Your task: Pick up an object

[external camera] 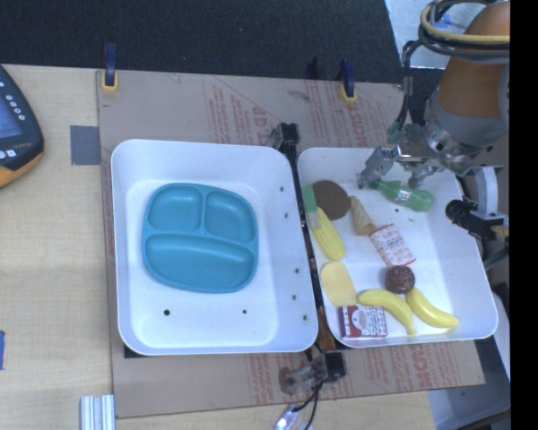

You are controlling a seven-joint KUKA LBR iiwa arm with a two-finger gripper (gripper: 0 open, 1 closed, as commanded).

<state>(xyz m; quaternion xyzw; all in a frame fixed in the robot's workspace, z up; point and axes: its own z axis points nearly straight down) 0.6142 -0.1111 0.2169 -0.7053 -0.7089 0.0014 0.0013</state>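
Blue tray (200,238), yellow bananas (411,308), green bottle (406,194)

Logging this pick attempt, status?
Gripper low over right bin, fingers open. Green bottle just beneath, not gripped. Cone close by.

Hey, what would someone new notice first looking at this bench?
Probably the blue divided plate, alone in the left bin. Next, the toy food crowding the right bin, including two bananas near its front. The end effector hovers over a green item at the back.
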